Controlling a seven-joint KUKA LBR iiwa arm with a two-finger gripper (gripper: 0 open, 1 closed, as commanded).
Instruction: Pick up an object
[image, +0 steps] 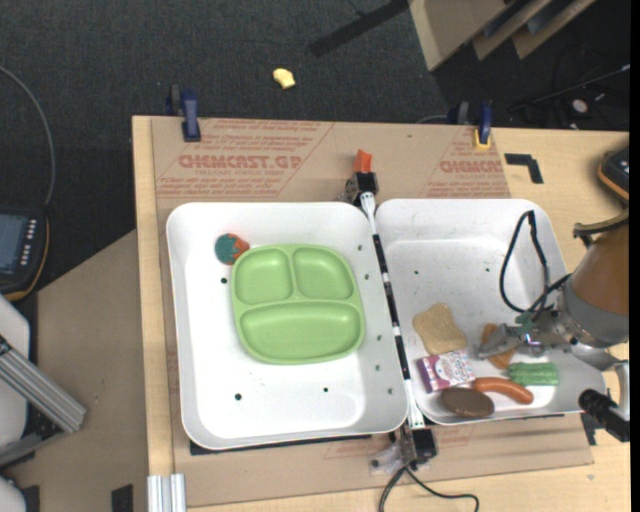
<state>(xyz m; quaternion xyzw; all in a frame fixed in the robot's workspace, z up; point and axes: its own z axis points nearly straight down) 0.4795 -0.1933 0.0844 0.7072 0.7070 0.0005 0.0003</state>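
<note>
The gripper (503, 345) hung low in the right bin (450, 225), just above the toy food crowded at its near edge; whether it was spread or pressed together could not be told. A small orange piece (493, 340) lay right at its tip. Just beyond, toward the near rim, a smooth sausage (503, 389) lay lengthwise along the wall, with a green block (532, 374) beside it, a brown oval (467, 402), a purple packet (444, 371) and a tan bread slice (439, 326) further left.
</note>
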